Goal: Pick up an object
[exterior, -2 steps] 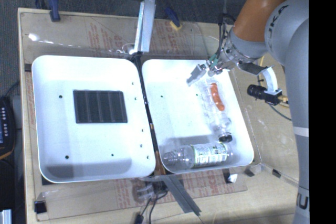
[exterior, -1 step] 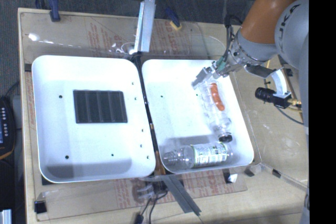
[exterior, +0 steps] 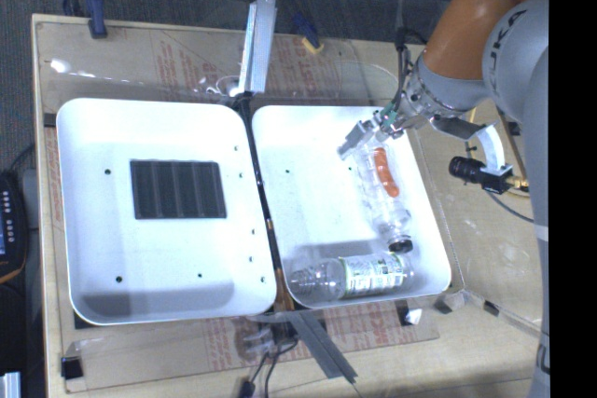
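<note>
A clear plastic bottle with a green label (exterior: 350,277) lies on its side along the near wall of the right bin (exterior: 303,200). Above it, a second clear bottle with orange inside (exterior: 384,191) lies lengthwise near the right wall. The gripper (exterior: 373,131) hovers at its far end; jaw state cannot be told. The left bin (exterior: 84,200) holds a dark ribbed rectangle (exterior: 178,189)
</note>
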